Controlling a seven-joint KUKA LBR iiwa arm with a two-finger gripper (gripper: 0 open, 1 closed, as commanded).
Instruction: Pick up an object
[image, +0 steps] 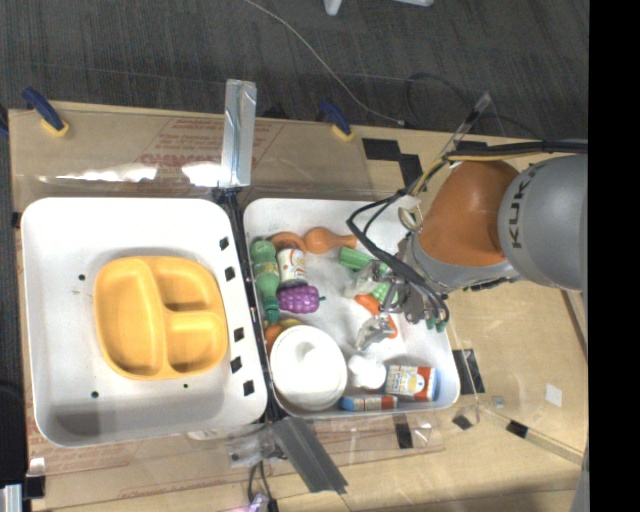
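The right bin (440, 345) holds a jumble of small objects. Purple grapes (298, 297) lie near its middle, with a white bowl (308, 365) in front of them. A green bottle-like piece (265, 272) runs along the left wall, and an orange gourd shape (322, 240) and a small can (292, 265) sit at the back. My gripper (380, 318) hangs low over the bin's right half, just above a small orange piece (369, 300) and beside a green piece (355, 258). Cables and the wrist hide how it stands.
The left bin (60, 300) carries a yellow divided plate (160, 312). A white and red carton (411, 382), a white cap (367, 374) and a marker (365, 403) lie along the right bin's front wall. The grey and orange arm (470, 215) covers the bin's right rim.
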